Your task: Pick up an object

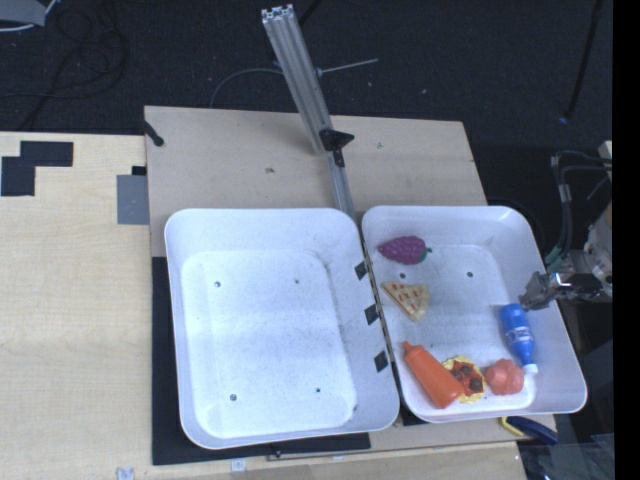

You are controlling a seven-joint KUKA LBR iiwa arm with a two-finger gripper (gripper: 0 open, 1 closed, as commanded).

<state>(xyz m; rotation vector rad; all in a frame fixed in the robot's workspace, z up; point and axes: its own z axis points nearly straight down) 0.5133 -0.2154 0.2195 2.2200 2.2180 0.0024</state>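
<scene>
The right bin (470,230) holds several toy items. A purple eggplant-like piece (403,249) lies near its far left. A tan waffle wedge (407,299) sits below that. An orange carrot-like bottle (432,375) lies at the near edge beside a yellow and red pizza piece (465,376) and a red tomato-like piece (504,377). A blue bottle (517,335) lies along the right wall. My gripper (541,292) hangs at the bin's right rim, just above and right of the blue bottle's top, with nothing seen between its fingers.
The left bin (262,328) sits beside the right one, joined by black clips (370,313). A metal rail (303,74) slants up from behind the bins. A yellow and blue thing (528,428) lies outside the right bin's near corner.
</scene>
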